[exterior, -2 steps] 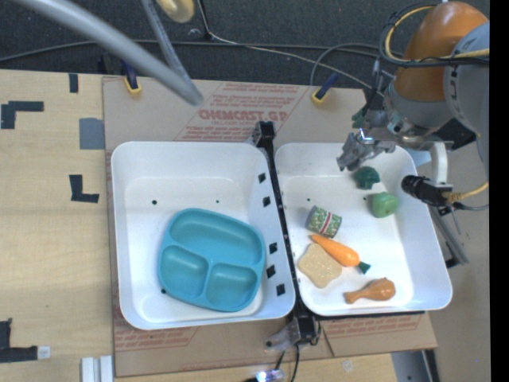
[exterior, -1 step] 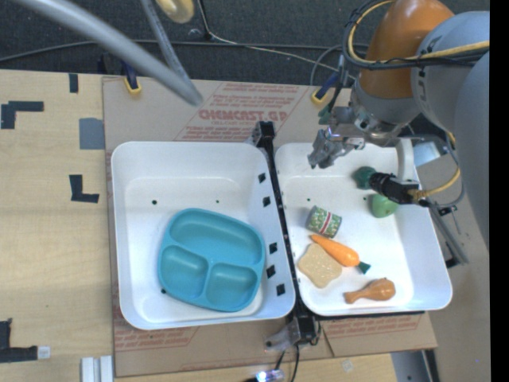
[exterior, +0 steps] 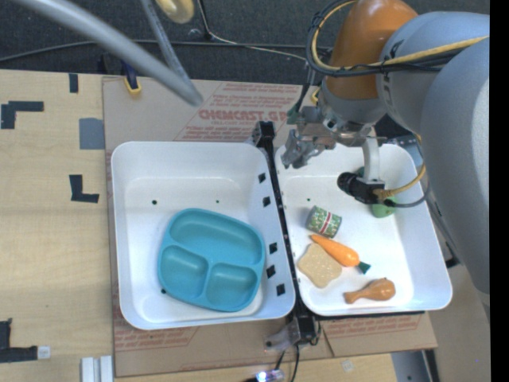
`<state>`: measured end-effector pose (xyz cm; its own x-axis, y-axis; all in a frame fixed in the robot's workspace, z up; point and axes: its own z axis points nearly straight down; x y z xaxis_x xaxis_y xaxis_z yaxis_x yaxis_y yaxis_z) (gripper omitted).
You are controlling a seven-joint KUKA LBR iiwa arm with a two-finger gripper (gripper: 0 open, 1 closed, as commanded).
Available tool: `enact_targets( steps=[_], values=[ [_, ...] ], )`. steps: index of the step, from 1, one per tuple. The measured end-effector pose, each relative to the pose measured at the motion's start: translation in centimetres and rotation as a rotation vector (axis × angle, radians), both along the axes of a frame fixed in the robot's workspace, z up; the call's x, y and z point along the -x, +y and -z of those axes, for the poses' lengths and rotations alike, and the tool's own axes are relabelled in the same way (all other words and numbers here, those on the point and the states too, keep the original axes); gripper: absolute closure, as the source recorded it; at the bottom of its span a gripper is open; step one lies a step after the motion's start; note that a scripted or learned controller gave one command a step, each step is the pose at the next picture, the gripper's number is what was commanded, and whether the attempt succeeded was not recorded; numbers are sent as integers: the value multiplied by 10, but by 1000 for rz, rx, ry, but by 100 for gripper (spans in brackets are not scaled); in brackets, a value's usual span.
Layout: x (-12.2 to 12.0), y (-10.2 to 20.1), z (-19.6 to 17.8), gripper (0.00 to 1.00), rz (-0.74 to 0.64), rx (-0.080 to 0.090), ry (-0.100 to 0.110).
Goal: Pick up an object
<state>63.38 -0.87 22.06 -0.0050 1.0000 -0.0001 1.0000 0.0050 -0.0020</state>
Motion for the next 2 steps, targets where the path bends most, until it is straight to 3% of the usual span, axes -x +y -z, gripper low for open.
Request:
enact_targets(
  steps=[1,2],
  values=[
    [-5,55,10,100,0,0,0],
    [-7,104,-3,100,-1,-1,-1]
  ],
)
